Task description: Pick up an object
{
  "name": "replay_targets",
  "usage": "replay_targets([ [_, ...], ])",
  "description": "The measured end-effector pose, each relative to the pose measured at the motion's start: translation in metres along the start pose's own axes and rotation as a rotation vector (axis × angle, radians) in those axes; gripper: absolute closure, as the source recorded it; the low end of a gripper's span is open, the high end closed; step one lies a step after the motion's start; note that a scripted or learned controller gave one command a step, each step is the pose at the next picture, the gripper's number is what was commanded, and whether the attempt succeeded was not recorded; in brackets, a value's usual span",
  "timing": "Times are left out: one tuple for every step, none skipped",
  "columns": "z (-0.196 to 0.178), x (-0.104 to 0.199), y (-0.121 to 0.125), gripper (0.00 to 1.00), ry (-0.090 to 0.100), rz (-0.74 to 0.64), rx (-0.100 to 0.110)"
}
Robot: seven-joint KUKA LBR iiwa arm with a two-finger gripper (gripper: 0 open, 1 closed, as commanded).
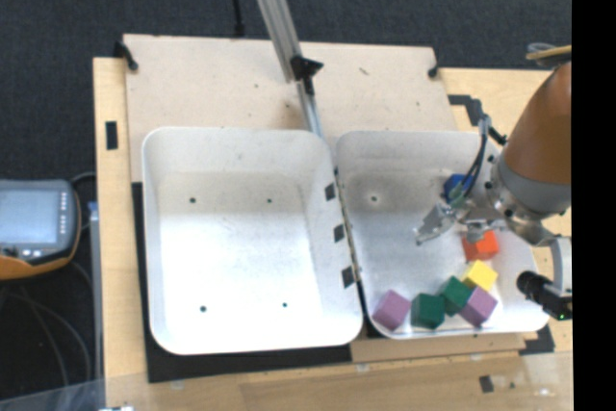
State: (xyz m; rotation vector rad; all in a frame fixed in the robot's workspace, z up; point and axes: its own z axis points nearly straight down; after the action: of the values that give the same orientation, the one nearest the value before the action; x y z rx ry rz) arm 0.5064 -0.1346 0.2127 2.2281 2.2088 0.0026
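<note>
Even, fairly bright overhead light falls on the two shallow white plastic bins (241,236), whose floors look washed out (slightly overexposed). Shadows are soft and short. The whole frame is mildly blurred and grainy.

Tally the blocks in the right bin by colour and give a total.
Purple blocks: 2
Green blocks: 2
Yellow block: 1
Orange block: 1
Total: 6 blocks, all in the right bin, clustered near its front right corner.
</note>
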Motion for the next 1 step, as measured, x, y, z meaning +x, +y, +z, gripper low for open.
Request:
replay_targets([
  [-0.1228,0.0128,-0.0144,0.0,-0.001,-0.013,-0.007],
])
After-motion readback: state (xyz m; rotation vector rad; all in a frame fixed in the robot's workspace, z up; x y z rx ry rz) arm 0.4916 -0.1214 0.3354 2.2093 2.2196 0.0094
